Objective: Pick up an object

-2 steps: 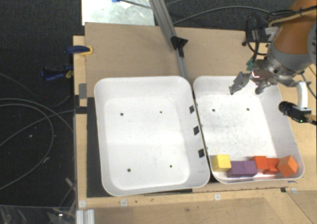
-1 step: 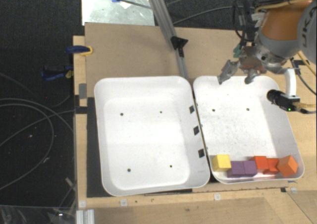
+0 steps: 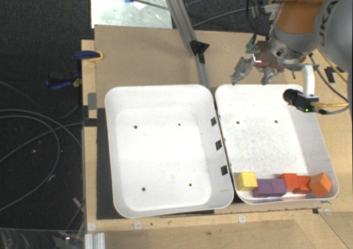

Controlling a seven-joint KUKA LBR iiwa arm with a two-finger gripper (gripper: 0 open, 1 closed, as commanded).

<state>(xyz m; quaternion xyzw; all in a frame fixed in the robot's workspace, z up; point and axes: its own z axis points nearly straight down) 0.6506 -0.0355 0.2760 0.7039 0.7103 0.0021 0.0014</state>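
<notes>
- Small coloured blocks, the candidate objects, lie in a row along the near wall of the right-hand shallow white bin (image 3: 314, 132): a yellow cube (image 3: 246, 180), a purple block (image 3: 269, 187), a red-orange block (image 3: 295, 182) and an orange cube (image 3: 321, 184).
- The row's long axis runs left to right, parallel to the near rim; the purple block lies lengthwise along it.
- The left-hand white bin (image 3: 118, 149) sits just beside, across the shared rims.
- The two-finger gripper (image 3: 252, 75) hangs over the far rim, fingers spread, grasping nothing.
- Judged progress: none lifted; approach, descent and grasp remain.
</notes>
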